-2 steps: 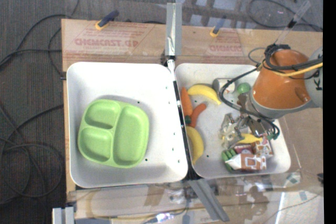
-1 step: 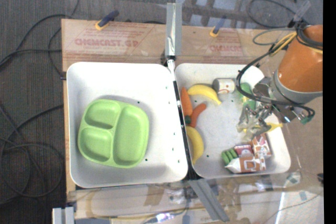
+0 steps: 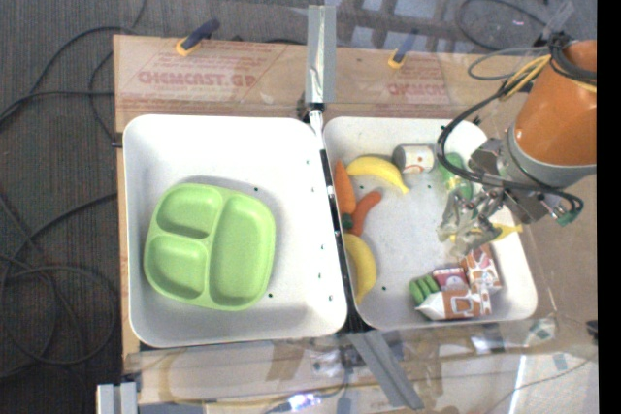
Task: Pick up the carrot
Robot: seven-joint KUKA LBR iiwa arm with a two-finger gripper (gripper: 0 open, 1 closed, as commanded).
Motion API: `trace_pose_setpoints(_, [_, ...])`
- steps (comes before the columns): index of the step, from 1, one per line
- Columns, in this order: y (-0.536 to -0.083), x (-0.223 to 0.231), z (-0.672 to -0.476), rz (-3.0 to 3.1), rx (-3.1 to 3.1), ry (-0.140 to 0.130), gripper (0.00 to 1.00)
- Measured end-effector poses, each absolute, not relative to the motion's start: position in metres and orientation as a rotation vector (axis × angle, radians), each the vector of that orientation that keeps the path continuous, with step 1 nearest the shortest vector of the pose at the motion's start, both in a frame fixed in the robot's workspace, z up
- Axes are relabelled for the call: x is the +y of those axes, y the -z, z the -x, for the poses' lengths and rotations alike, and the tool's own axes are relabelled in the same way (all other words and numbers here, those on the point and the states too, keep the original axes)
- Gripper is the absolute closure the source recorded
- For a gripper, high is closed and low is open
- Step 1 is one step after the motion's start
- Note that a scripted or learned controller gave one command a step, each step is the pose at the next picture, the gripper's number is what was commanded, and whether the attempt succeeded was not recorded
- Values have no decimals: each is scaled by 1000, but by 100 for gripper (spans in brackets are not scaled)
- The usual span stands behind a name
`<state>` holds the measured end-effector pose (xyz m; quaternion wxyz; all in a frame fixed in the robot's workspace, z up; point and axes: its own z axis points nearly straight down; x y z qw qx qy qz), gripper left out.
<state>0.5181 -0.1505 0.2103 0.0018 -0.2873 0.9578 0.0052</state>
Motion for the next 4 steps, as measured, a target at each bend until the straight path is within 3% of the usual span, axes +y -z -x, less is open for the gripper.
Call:
trace_pose_setpoints(1, [-193,-86,-505,1253,2881,-9,100])
trace_pose_setpoints(2, [-222,-70,-563,1538,2736,-9,100])
trace_pose_setpoints(4, [-237,-64,-565,1538,2731,-27,100])
